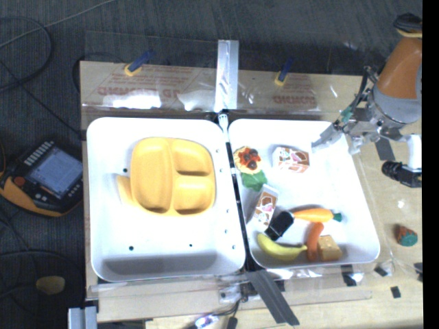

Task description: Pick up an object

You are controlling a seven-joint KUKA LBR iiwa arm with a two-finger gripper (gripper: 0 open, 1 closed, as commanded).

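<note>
Gripper (339, 134) open, holding nothing, over right bin's (357, 184) far right corner; nearest toy, little printed packet (291, 158), just left.

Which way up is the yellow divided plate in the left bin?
Upside down. The yellow divided plate shows three raised, domed humps with grooves between them, not hollow compartments. It lies flat on the floor of the left bin.

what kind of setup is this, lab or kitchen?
Likely a robot grasping lab: a grey arm over two white bins, toy food such as a banana, and a teach pendant on carpet.
</note>
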